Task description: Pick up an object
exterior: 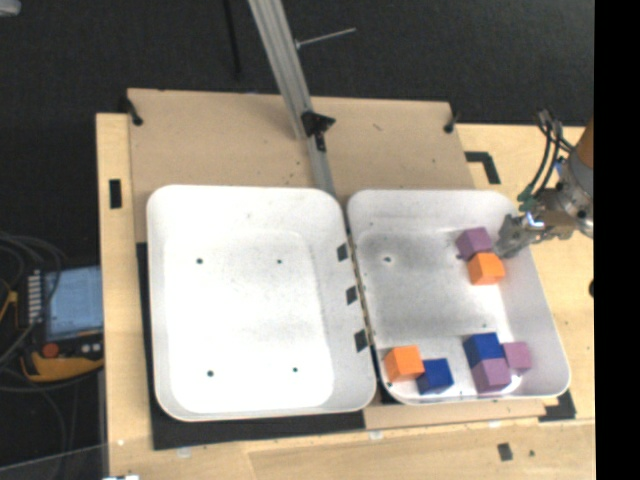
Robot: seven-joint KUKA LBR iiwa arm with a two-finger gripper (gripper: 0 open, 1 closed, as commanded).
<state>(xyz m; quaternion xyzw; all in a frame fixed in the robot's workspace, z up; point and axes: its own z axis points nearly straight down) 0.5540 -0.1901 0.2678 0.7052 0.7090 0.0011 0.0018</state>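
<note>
Though two white bins (pixel 250 298) share the bench, only the right one holds blocks, which look light, stiff and flat-sided, best pinched across opposite faces. Arm (pixel 572 183) reaches in low over that bin's far right rim; gripper (pixel 512 236) sits just beside the purple block (pixel 473 241) and orange block (pixel 487 268), jaw state impossible to tell.

Even, soft overhead light, slight overall blur, mild glare on white bins (pixel 245 203).
</note>
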